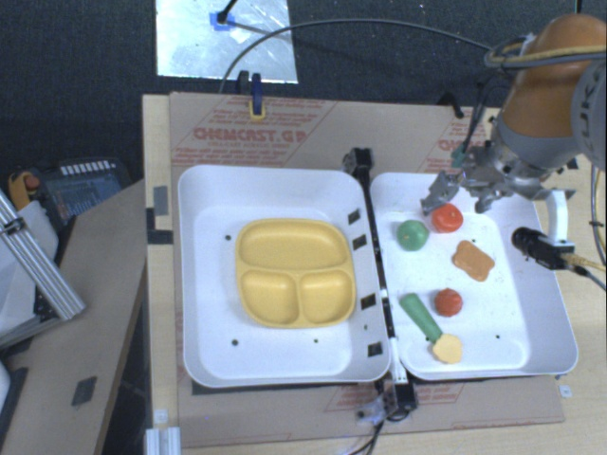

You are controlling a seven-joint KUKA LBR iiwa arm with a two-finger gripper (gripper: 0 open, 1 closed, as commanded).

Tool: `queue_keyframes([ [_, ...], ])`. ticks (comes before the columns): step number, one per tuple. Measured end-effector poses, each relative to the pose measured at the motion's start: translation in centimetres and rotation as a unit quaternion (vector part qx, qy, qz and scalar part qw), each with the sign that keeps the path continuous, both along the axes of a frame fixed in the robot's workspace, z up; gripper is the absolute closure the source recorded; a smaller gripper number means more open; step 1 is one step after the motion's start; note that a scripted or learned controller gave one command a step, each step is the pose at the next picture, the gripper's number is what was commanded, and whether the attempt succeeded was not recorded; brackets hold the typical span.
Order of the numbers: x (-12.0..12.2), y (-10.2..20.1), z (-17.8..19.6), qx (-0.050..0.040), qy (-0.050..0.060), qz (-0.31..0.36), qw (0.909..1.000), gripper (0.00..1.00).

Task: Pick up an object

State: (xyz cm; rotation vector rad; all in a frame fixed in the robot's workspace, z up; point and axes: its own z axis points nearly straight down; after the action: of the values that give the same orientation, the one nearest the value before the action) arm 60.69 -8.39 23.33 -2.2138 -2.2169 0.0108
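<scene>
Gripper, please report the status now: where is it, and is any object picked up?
Gripper above right bin, near red ball. Nothing seen held. Green ball close beside. Yellow tray in left bin.

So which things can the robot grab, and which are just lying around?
For the job:
- gripper
- red ball near it
- green ball
- orange block
- second red ball
- green stick
- yellow piece
- right bin

Just lying about:
- yellow tray in the left bin
- foil sheet
- cable
</scene>
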Motion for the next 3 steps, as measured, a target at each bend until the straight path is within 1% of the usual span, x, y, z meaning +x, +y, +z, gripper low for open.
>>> queue_keyframes([
  [1, 0.2, 0.0, 0.7, -0.0006, -0.006, 0.001, 1.0000, 0.00],
  [2, 0.4, -0.2, -3.5, -0.0006, -0.005, 0.000, 1.0000, 0.00],
  [3, -0.3, -0.6, -8.0, -0.0006, -0.004, 0.000, 1.0000, 0.00],
])
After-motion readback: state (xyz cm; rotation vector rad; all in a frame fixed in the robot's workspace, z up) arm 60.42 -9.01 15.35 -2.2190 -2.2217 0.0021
